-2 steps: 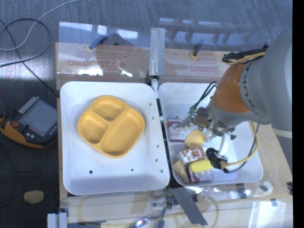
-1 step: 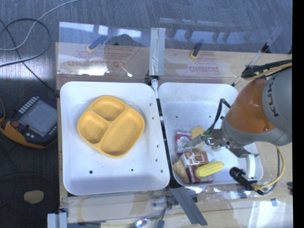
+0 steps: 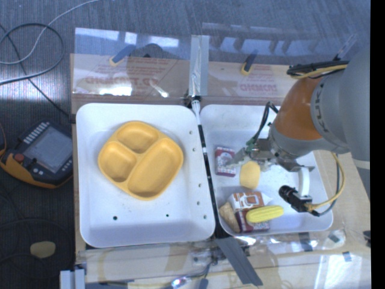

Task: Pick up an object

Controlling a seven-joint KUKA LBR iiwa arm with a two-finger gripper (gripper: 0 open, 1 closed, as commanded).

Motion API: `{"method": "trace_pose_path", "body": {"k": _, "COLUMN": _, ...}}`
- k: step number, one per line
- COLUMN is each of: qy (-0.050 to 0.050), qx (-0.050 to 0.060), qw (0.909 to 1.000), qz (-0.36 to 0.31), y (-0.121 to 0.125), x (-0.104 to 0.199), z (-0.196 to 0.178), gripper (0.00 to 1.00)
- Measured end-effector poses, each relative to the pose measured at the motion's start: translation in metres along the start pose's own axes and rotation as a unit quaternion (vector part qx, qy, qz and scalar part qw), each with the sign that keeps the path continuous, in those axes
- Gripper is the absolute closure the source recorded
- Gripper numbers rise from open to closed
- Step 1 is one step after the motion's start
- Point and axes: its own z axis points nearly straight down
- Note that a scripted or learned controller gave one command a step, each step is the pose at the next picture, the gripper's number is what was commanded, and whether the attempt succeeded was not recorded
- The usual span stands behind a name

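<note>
Camera view is showing us the arm (image 3: pixel 328 110) reaching in from the right over the right bin (image 3: pixel 322 221), its orange band sitting just above the wrist. We are seeing the gripper (image 3: pixel 252 155) hanging low over the middle of that bin, but the wrist and cabling are hiding its tips, so we cannot tell how it is set, and nothing is showing as held.

Just below the gripper, a yellow lemon (image 3: pixel 250 174) is lying on the bin floor, close enough that we cannot tell whether they are touching. Just to the gripper's left, a small red packet (image 3: pixel 225 161) is lying flat near the bin's left wall. Further below, beyond the lemon, a red carton (image 3: pixel 243 208) is resting with a corn cob (image 3: pixel 264 214) lying across its lower right side, touching it. A tan roll (image 3: pixel 227 212) is sitting against the carton's left side. To the gripper's lower right, a black cable end (image 3: pixel 293 197) is hanging beside the corn.

Well to the gripper's left, across the wall between the bins, the left bin (image 3: pixel 96 221) is holding a yellow divided tray (image 3: pixel 141 159). Farthest left, off the bench, a pendant (image 3: pixel 39 155) is lying on the carpet.
</note>
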Motion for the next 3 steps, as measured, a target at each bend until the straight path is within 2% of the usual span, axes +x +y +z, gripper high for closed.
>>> {"method": "trace_pose_path", "body": {"k": 1, "qy": 0.002, "qx": 0.002, "qw": 1.0000, "qz": 0.000, "y": 0.000, "x": 0.001, "z": -0.007, "gripper": 1.00}}
{"method": "trace_pose_path", "body": {"k": 2, "qy": 0.002, "qx": 0.002, "qw": 1.0000, "qz": 0.001, "y": 0.000, "x": 0.001, "z": -0.007, "gripper": 0.00}}
{"method": "trace_pose_path", "body": {"k": 3, "qy": 0.001, "qx": 0.013, "qw": 0.9999, "qz": 0.010, "y": -0.046, "x": -0.011, "z": -0.097, "gripper": 0.00}}
